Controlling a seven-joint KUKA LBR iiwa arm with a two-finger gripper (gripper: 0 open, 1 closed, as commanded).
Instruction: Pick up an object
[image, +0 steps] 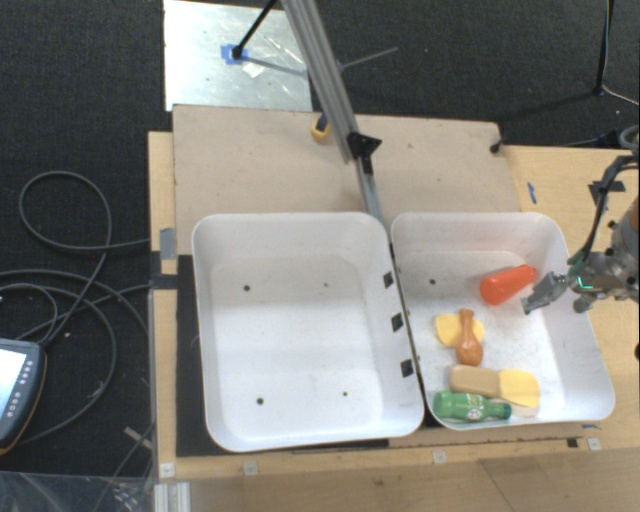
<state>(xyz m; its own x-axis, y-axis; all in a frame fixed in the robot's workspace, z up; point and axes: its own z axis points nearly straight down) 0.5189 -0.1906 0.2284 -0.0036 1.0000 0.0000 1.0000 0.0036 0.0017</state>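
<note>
While the gripper (553, 291) hangs at the right bin's (590, 395) 3 o'clock edge, fingers apart w/ nothing between them, an orange toy carrot (508, 283) lies just beside at its 9 o'clock. Probably light, stiff, smooth plastic; best pinched across mid-body.

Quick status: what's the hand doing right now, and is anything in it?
Hand: beside the orange carrot-shaped toy in the right white bin, nothing seen in it; open or closed cannot be told.
</note>
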